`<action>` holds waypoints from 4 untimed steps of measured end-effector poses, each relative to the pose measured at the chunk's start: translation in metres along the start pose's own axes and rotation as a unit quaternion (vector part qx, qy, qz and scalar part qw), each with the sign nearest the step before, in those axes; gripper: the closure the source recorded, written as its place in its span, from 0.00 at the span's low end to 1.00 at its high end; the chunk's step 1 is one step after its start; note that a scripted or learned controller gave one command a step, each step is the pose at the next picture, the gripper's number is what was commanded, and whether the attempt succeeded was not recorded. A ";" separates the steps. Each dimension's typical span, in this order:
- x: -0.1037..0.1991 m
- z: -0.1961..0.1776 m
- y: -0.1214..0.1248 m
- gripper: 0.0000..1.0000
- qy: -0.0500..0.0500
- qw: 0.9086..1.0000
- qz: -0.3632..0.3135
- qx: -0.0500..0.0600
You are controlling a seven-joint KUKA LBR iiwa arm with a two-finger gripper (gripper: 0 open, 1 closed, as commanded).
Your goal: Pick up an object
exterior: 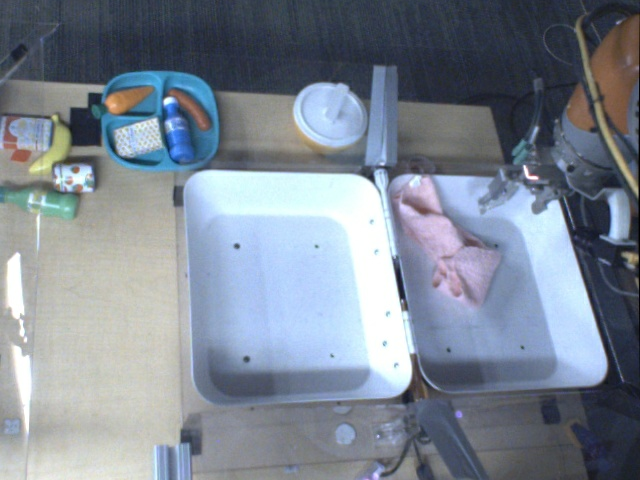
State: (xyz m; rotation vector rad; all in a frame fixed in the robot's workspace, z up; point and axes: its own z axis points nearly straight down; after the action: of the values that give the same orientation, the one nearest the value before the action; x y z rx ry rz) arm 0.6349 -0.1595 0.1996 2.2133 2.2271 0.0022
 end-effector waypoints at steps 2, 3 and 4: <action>0.068 0.107 -0.091 0.00 -0.004 0.994 -0.112 -0.010; 0.068 0.107 -0.091 0.00 -0.004 0.994 -0.112 -0.010; 0.103 0.013 -0.056 0.00 0.000 0.985 -0.171 -0.002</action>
State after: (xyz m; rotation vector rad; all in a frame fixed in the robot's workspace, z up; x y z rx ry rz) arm 0.5779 -0.0572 0.1859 1.7987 2.5699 0.0059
